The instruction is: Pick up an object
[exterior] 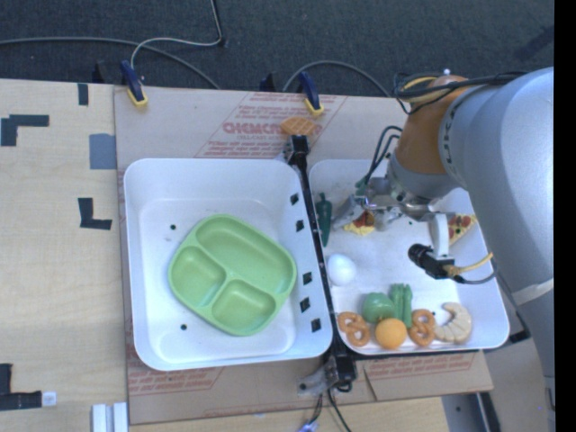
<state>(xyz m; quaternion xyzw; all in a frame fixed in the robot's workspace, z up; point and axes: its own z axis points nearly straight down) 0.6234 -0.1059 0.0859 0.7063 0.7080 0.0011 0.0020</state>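
My gripper (367,207) is low over the upper left part of the right bin (490,331), reaching in from the right. A small yellow and red toy food piece (360,227) lies right beneath it, partly hidden by the gripper body. Whether they touch is unclear. A dark green item (323,212) lies just left of the gripper by the divider. Below are a white egg (341,268), a green vegetable (389,301), an orange (391,333), two pretzels (354,328) and a pale croissant (454,322). A pizza slice (461,227) rests at the right wall.
The left bin (144,196) holds a green divided plate (232,274). A waffle piece (300,126) sits on the cardboard above the bins. A black cable plug (427,259) from the arm hangs over the right bin. Clamps and cables lie along the back edge.
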